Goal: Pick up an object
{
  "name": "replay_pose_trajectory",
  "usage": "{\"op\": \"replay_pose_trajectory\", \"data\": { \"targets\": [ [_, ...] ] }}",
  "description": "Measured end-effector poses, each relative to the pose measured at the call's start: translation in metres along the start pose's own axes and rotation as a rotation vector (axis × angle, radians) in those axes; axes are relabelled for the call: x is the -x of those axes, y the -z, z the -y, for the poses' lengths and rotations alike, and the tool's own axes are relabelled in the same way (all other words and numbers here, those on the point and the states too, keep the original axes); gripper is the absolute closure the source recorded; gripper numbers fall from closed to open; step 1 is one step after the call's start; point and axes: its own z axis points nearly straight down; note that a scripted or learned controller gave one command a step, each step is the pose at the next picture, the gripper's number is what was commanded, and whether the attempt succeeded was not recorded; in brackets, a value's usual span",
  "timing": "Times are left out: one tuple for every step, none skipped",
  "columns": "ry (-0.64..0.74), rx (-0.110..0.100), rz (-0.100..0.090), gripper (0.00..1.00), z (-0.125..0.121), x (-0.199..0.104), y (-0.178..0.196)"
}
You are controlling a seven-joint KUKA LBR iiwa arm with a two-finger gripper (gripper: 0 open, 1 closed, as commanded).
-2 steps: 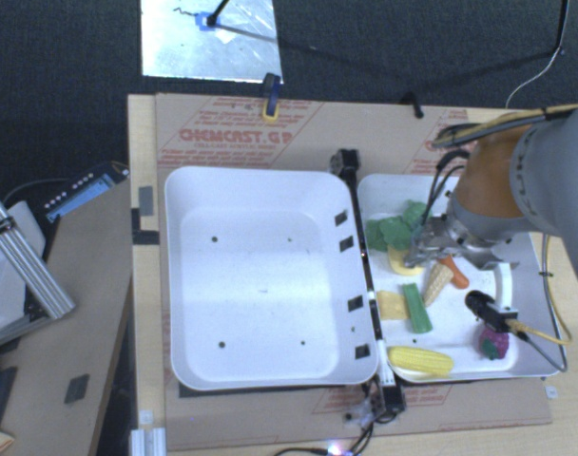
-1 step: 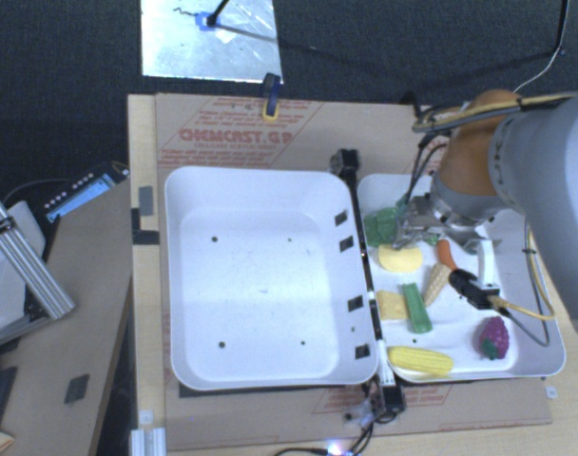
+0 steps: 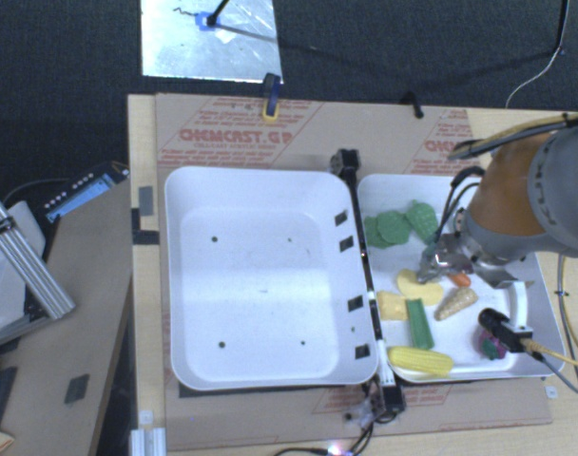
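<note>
Right of centre in the frame, the metal two-finger gripper [image 3: 433, 272] reaches down into the right-hand shallow white plastic bin [image 3: 546, 359]; whether its fingers are wide or narrow cannot be told. Just under and beside them lie a smooth pale yellow rounded piece [image 3: 418, 283] and a small orange piece [image 3: 460, 278]. A tan cone-shaped toy [image 3: 455, 302], a green rectangular stick [image 3: 419, 323] and a knobbly yellow corn cob [image 3: 420, 359] lie lower, two flat green leafy shapes [image 3: 403, 225] above.

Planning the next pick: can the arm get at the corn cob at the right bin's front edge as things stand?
Probably yes. The corn cob lies uncovered against the right bin's front wall, with only the green block close by. The gripper sits in the same bin. The wall may crowd a grasp.
</note>
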Motion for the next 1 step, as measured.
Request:
{"op": "replay_pose_trajectory", "data": {
  "targets": [
    [0.009,0.009,-0.002,1.0,0.0077,-0.0399,0.1035]
  ]
}}
